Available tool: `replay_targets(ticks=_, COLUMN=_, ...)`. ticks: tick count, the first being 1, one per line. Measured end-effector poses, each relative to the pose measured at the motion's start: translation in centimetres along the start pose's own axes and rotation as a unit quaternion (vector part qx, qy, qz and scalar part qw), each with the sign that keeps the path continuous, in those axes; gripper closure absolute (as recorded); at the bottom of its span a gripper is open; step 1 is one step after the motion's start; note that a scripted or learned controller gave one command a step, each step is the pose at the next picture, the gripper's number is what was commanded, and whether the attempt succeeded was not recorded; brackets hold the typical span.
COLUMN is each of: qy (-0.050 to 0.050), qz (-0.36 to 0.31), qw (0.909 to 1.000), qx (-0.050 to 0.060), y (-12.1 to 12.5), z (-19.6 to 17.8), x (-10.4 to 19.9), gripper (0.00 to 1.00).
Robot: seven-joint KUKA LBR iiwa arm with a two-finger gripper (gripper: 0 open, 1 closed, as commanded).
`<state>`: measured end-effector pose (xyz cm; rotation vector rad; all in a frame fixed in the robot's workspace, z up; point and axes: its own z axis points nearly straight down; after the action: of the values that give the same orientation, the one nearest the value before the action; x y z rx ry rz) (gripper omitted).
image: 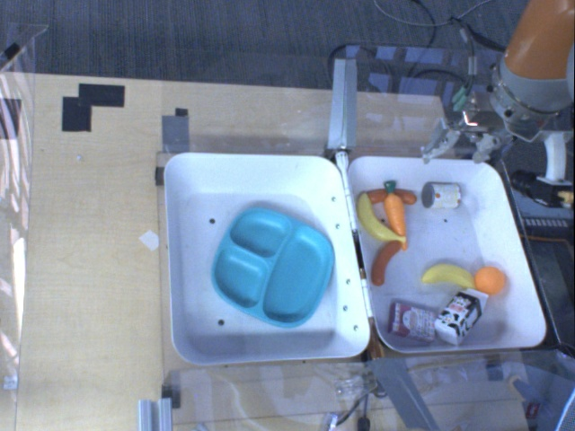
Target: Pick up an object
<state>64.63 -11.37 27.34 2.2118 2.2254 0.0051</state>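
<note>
While apart, can [441,195] below hand [461,147].

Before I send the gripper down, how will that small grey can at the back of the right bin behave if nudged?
The grey can seems to lie on its side, so it would probably roll. It looks rigid and smooth, so the fingers may slip. It lies apart from the carrot, with room to approach.

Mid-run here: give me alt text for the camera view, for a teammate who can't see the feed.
The claw hangs above the far rim of the right bin, gripping nothing, with its fingers spread. That bin holds a carrot, two bananas, a sausage, a grey can, an orange and two small cartons. The left bin holds a blue divided plate.
</note>
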Motion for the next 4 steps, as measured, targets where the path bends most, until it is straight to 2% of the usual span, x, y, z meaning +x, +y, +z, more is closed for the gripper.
replay_targets(ticks=1, qy=0.000, qz=-0.156, qw=0.9877, qx=0.000, y=1.2, z=9.5, x=0.3, gripper=0.00)
replay_targets(ticks=2, qy=-0.001, qz=-0.139, qw=0.9903, qx=-0.004, y=2.4, z=16.5, x=1.2, gripper=0.00)
replay_targets(ticks=3, qy=-0.001, qz=-0.199, qw=0.9800, qx=-0.003, y=-0.9, z=18.4, x=1.5, gripper=0.00)
replay_targets(ticks=4, qy=0.000, qz=-0.199, qw=0.9800, qx=0.002, y=-1.1, z=17.4, x=1.4, gripper=1.00)
